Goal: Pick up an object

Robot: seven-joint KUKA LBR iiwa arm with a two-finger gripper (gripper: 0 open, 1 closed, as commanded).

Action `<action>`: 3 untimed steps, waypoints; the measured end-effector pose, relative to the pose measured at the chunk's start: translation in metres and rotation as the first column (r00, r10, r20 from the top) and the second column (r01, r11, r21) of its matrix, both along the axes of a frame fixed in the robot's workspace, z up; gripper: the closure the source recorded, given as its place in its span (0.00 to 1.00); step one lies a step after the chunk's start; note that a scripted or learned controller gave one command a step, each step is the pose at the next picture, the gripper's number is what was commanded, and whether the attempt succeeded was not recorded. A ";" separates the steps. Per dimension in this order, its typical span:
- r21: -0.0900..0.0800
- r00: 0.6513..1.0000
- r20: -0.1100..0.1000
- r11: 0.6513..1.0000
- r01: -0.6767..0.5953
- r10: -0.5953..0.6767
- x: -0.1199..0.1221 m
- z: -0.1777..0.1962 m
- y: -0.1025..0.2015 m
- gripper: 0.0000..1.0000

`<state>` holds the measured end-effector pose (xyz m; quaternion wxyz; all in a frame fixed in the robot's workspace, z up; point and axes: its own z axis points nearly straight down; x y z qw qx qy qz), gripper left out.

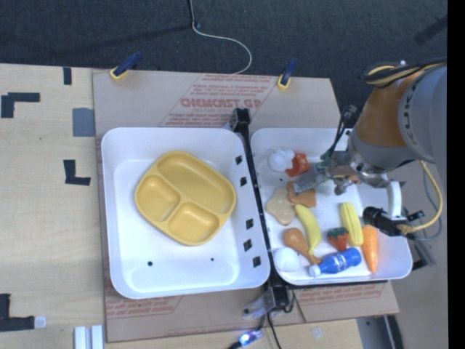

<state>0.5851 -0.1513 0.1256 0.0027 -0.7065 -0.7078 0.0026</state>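
The right bin [404, 266] holds several toy foods: a white piece [278, 160], a red-orange piece [298, 164], a brown piece [301, 194], a tan bread slice [280, 209], a banana [309, 225], a corn cob [352, 222], a carrot [370, 248], a drumstick [297, 239], a small red and green piece [336, 235], a blue bottle [338, 262] and a white egg [286, 259]. My gripper [320, 177] hangs low in the bin's upper middle, just right of the red-orange piece and over the upper right end of the brown piece. I see nothing clearly held.
The left bin [120, 217] carries a yellow divided plate [185, 196]. A black divider [251, 195] runs between the bins. The grey arm with its orange band [385, 118] comes in over the right bin's far right corner. Cables [396, 224] hang by the right rim.
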 end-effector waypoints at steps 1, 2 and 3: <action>-0.001 1.000 0.007 1.000 0.001 -0.001 0.000 -0.042 0.001 0.00; 0.001 1.000 0.009 1.000 -0.001 0.001 0.002 -0.029 0.002 1.00; -0.001 1.000 0.011 1.000 0.001 0.000 -0.004 0.032 0.002 1.00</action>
